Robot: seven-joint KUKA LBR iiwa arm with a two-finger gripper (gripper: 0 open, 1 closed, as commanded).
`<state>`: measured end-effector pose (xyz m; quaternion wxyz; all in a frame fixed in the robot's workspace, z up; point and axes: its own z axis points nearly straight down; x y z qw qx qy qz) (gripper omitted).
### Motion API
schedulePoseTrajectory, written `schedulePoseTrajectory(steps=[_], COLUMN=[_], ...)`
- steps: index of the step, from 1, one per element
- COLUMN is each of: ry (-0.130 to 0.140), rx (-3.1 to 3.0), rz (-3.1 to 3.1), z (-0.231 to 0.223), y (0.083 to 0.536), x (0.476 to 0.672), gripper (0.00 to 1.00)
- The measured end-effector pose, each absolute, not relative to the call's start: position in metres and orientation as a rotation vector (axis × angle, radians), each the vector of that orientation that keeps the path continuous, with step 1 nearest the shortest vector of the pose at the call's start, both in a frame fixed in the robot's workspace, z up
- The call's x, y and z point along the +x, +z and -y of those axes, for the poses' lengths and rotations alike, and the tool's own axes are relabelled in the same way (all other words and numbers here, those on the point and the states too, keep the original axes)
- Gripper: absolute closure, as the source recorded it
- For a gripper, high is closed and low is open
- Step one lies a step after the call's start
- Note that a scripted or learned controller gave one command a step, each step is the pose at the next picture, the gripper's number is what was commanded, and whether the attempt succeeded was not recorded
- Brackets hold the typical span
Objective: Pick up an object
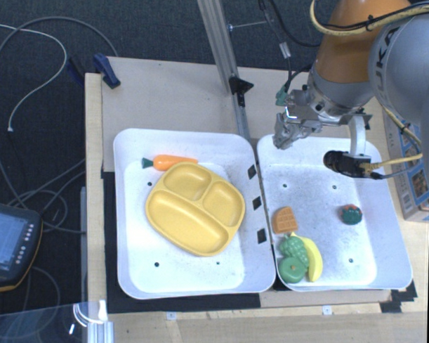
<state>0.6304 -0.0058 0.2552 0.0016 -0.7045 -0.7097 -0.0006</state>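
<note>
I see the pincer [284, 140] hanging over the right bin's [380, 268] far left corner; whether it is open I cannot tell. In the left bin [127, 270] lie a carrot [174, 161] and yellow plate [195, 207]. Rightward: waffle [285, 220], grapes [293, 245], apple [292, 269], banana [312, 258], strawberry [351, 214].

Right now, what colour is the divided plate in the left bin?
Yellow. The divided plate shows best in the camera view, lying in the left bin.
</note>
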Motion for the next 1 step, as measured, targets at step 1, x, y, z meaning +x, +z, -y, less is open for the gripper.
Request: schedulePoseTrajectory(steps=[1], ry=[-0.004], rx=[-2.213], rz=[2.228], z=[-0.0484], y=[0.2485], x=[0.6380], gripper=[1.00])
